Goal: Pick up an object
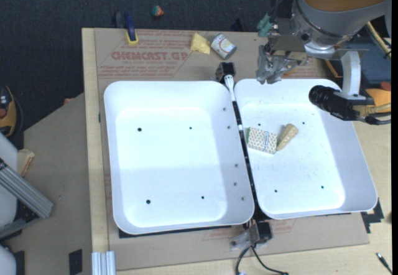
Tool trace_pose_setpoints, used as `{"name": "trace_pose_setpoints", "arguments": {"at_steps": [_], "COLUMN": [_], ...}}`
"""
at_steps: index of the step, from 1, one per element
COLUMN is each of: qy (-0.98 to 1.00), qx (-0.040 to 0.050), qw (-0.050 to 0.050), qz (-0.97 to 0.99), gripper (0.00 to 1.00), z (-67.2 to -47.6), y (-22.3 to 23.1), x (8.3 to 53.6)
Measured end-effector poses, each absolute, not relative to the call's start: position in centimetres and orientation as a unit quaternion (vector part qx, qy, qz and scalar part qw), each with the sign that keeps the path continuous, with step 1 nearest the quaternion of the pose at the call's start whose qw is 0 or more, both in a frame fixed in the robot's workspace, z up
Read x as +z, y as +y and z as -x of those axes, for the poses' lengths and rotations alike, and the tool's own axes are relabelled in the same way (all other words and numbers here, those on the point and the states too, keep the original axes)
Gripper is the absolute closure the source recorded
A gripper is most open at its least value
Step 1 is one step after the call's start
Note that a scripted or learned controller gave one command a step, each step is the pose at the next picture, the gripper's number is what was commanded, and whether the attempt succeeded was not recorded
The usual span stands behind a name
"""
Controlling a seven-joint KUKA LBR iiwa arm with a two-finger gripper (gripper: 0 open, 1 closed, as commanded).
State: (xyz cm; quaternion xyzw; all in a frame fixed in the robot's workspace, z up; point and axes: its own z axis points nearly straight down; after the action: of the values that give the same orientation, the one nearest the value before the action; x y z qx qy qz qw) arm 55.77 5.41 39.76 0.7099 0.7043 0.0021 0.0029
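In the right bin (323, 162) lie a small patterned packet (262, 140) near the left wall and a tan, cork-like piece (287, 136) touching its right end. My gripper (271, 74) hangs from the grey and orange arm above the right bin's back left rim, well behind both objects. Nothing shows between its fingertips.
The left bin (168, 155) sits beside the right one. On the board behind the bins lie a yellow chunk (200, 44), a small white box (223, 46) and a blue-yellow item (130, 30). A black cylinder (329, 101) juts over the right bin's back right.
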Motion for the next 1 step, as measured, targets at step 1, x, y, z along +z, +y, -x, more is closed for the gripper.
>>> {"name": "trace_pose_setpoints", "arguments": {"at_steps": [1], "qy": [0.71], "qx": [-0.0036], "qw": [-0.004], "qz": [-0.704], "gripper": [1.0], "z": [-58.47], "y": [14.16], "x": [28.41]}}
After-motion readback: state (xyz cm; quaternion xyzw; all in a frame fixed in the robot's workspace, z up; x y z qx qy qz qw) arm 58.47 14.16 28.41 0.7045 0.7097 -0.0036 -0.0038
